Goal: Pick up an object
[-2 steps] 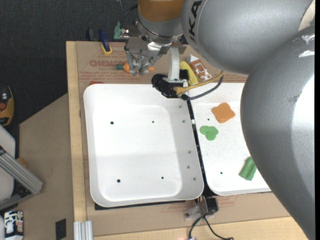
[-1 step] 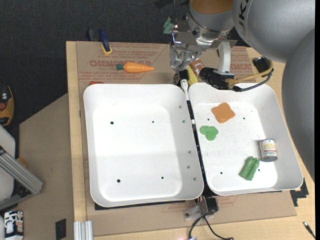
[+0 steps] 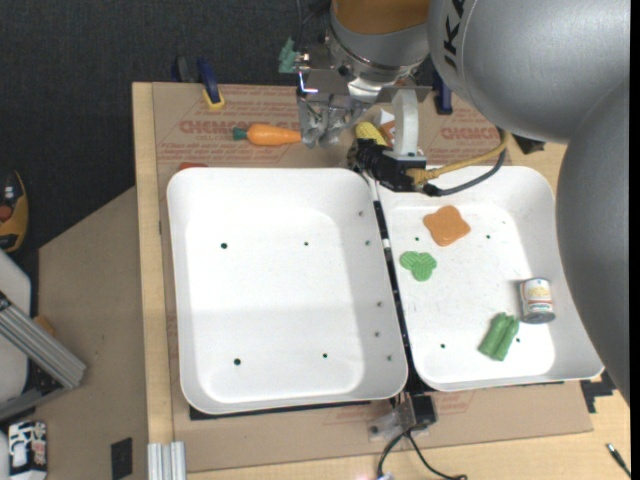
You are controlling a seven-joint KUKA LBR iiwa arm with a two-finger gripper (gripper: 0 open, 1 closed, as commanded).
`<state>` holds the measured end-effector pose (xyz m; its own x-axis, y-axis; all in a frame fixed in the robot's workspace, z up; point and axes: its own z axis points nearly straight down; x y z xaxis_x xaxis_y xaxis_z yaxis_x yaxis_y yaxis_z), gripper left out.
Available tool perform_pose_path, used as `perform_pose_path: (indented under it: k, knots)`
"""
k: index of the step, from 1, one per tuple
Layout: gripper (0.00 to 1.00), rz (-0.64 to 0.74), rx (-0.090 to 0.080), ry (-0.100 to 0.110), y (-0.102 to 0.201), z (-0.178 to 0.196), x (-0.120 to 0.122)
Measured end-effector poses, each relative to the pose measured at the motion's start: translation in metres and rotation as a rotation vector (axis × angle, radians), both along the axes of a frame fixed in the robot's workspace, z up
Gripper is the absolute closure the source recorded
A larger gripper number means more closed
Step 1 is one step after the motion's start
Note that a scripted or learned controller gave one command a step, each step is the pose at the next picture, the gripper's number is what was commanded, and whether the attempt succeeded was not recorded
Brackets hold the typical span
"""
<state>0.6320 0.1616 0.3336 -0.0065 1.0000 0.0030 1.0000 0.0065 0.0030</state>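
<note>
My gripper [image 3: 318, 128] hangs high over the back edge of the left bin [image 3: 200, 268], under the arm's orange band. A toy carrot [image 3: 268, 135], orange with a green tip, sticks out to the left from between the fingers, and its right end is pinched there. It appears lifted, level with the cardboard behind the bins. The right bin [image 3: 470, 368] holds an orange slab [image 3: 446, 225], a green leafy piece [image 3: 418, 264], a small tin [image 3: 537, 300] and a green block [image 3: 498, 336].
The grey arm covers the top right and the right bin's far corner. A black and yellow cable fitting [image 3: 385, 163] sits at the back of the seam between the bins. A blue and yellow clamp [image 3: 209, 86] grips the board's back left edge.
</note>
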Motion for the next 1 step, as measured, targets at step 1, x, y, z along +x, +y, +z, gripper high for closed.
perform_pose_path:
  k: [1]
  knots:
    - [1.00, 0.001, -0.003, 0.012, 0.0676, -0.0640, -0.0414]
